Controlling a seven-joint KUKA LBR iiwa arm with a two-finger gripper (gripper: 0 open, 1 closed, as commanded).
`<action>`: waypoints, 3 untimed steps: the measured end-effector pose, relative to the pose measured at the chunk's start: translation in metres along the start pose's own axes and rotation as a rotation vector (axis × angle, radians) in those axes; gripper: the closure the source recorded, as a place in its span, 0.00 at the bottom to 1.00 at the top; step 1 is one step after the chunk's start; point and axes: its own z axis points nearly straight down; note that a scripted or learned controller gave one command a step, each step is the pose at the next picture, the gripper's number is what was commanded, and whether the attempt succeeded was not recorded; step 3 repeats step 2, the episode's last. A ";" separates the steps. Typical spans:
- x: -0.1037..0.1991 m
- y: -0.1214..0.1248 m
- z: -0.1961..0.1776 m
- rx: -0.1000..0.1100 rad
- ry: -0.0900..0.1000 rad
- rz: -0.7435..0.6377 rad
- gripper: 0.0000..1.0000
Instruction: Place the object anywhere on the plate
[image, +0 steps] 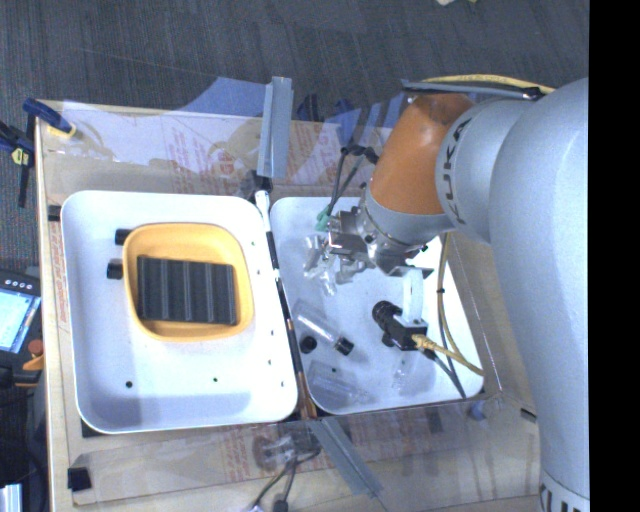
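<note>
A yellow plate with a dark ribbed centre lies in the left bin. My gripper hangs low over the upper left part of the right bin, well to the right of the plate. Below it on the bin floor lie a clear tube-like piece, a small black round piece and a small black block. Another clear piece rests near the bin's front edge. I cannot make out anything held by the gripper.
Two small black bits sit beside the plate's left rim in the left bin. A ridge divides the two bins. The grey arm with its orange band covers the right side of the right bin.
</note>
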 end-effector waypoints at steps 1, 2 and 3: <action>0.057 0.023 0.002 -0.006 -0.001 -0.180 1.00; 0.057 0.023 0.002 -0.006 -0.001 -0.180 0.00; 0.057 0.023 0.002 -0.006 -0.001 -0.180 0.00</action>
